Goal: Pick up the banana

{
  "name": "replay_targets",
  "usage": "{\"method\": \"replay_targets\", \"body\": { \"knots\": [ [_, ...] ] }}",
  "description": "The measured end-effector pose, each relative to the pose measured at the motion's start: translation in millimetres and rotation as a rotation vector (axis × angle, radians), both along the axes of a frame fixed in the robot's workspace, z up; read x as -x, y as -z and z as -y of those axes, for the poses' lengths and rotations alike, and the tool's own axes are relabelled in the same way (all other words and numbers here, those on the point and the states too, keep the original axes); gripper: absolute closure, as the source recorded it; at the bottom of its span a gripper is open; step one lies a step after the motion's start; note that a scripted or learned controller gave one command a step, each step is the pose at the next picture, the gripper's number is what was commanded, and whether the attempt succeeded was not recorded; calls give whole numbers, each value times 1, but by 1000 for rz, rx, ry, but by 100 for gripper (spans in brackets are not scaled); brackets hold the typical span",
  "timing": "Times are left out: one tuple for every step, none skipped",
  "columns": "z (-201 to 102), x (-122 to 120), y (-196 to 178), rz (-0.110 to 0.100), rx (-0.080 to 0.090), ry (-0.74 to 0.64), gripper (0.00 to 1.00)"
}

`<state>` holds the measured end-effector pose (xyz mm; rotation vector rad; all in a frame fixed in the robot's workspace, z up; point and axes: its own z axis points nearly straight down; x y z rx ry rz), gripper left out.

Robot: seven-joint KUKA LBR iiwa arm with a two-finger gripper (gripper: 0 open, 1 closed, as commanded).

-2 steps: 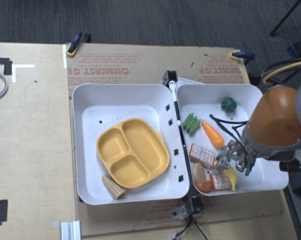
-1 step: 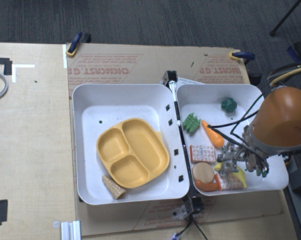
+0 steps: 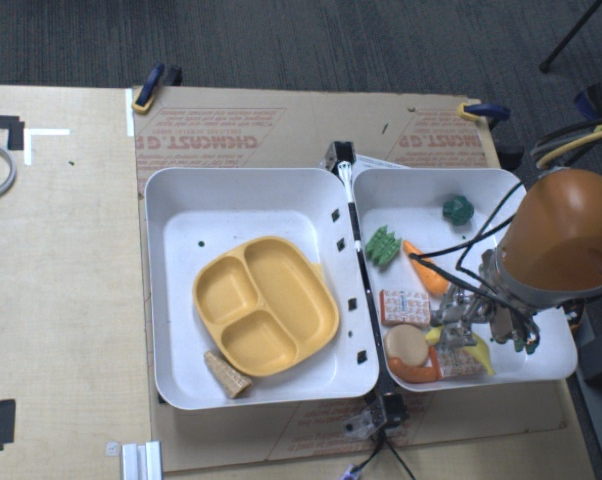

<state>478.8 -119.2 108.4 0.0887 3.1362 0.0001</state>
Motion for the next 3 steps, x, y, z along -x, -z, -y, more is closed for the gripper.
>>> {"method": "replay_targets", "body": {
  "knots": [
    [-6,0,-47,0,0,47,100],
    [-4,-3,13,10,3,-302,100],
    [-22,-20,15,2,3,-513,100]
  ]
}}
